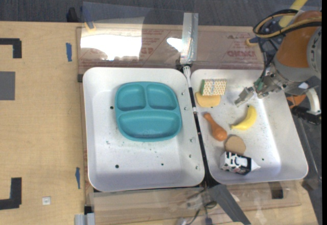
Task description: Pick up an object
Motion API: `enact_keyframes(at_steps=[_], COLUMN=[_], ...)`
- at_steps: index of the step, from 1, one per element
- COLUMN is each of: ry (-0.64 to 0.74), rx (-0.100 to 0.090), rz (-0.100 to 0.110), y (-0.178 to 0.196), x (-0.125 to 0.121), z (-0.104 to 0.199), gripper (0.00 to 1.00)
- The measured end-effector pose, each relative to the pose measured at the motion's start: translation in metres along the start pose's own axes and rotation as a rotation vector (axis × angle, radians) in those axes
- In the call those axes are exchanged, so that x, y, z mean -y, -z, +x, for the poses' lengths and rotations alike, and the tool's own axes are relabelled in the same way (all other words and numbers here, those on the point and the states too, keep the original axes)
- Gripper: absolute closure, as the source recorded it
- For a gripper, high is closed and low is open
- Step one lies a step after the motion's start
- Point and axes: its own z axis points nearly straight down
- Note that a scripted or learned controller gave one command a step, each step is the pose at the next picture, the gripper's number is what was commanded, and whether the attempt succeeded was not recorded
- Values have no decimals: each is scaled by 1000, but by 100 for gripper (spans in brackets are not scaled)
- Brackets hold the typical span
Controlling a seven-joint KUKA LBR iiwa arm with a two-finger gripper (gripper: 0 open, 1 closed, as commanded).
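- Nearest, a black-and-white carton [236,163] lies in the right bin [286,162], beside a brown cookie [235,143].
- Banana [245,118] lies just below the gripper [244,95].
- Gripper fingers look slightly parted, holding nothing.
- Teal tray [148,110] sits in the left bin [97,132].

Lab bench [36,116] with white bins [97,132]

Wooden bench [41,132] bears two white bins [97,132].
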Motion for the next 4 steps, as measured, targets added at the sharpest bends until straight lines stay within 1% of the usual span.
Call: enact_keyframes(at_steps=[1, 2, 3, 4], ry=[-6, 30, 91, 90], rx=[1, -2, -1, 4], rz=[-2, 3, 1, -7], y=[47, -11, -11, 2], x=[-34, 44, 26, 24], z=[2, 38, 31, 29], gripper=[0, 0, 0, 100])
